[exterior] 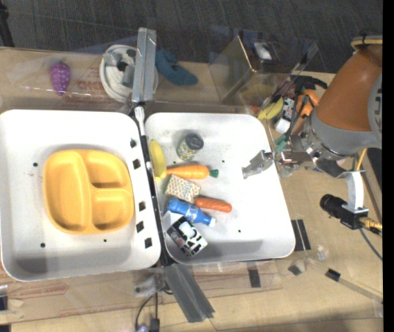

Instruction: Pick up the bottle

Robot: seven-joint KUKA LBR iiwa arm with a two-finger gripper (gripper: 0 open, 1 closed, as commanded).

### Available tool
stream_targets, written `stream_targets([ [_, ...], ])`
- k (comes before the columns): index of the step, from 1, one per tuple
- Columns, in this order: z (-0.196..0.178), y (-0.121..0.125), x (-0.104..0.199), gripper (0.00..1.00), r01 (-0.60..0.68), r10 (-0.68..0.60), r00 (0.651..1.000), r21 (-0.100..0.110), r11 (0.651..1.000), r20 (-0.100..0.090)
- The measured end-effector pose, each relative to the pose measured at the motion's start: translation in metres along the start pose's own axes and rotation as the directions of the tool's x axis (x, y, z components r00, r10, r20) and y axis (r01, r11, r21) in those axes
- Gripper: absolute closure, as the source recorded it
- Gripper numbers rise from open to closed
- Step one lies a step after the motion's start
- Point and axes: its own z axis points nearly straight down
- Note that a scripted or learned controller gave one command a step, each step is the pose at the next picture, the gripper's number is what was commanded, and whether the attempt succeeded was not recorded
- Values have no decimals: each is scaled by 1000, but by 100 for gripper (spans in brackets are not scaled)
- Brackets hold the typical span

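Note:
A small blue bottle (189,211) with a lighter cap lies on its side in the right bin (252,216), near the bin's left wall. My gripper (257,164) hangs over the right part of that bin, well to the right of the bottle and apart from it. Nothing shows between its fingers. The grey arm with its orange band (352,95) comes in from the right.
Around the bottle lie a yellow banana (156,158), a carrot (191,172), a second orange carrot (212,204), a checkered block (182,188), a small can (190,144) and a black-and-white box (186,237). The left bin (16,137) holds a yellow divided tray (89,189).

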Motion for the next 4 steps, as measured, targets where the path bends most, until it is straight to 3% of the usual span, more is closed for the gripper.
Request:
stream_targets([
  [1, 85, -18, 56, 0, -125, 125, 992, 1, 992, 0],
  [2, 155, 3, 82, 0, -66, 66, 998, -23, 998, 3],
  [3, 152, -11, 97, 0, -59, 60, 998, -35, 998, 15],
  [4, 152, -34, 103, 0, 137, -136, 990, -36, 990, 23],
])
